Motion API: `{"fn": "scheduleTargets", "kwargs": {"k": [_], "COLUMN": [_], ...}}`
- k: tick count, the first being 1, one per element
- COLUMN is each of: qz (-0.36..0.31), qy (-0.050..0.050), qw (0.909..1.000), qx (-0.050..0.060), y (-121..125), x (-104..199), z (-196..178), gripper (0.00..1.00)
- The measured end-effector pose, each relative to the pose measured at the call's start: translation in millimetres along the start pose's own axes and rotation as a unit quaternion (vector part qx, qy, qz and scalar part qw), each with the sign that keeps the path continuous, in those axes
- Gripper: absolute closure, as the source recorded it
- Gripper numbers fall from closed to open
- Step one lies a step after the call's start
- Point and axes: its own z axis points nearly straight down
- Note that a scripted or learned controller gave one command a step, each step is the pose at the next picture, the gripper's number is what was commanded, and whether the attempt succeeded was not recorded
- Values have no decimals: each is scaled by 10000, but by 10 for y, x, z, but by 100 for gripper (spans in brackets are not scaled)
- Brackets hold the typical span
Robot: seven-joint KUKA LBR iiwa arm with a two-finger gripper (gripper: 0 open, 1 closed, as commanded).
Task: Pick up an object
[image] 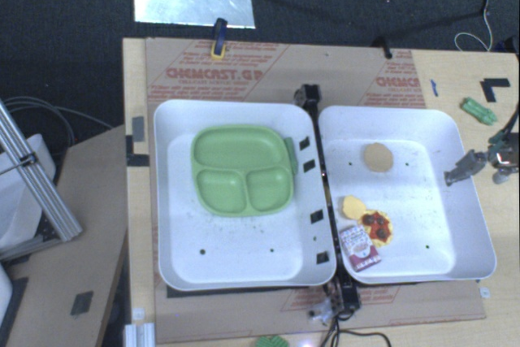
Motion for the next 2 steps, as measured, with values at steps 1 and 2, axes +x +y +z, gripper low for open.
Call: {"fn": "scheduleTargets", "kwargs": {"k": [1, 2], "qz": [-32, 15], "qy": [30, -12], "qw": [10000, 10000], "qx": [39, -61], "y": [-133, 74], "x": [700, 704], "z": [800, 1738], "gripper": [0, 0]}}
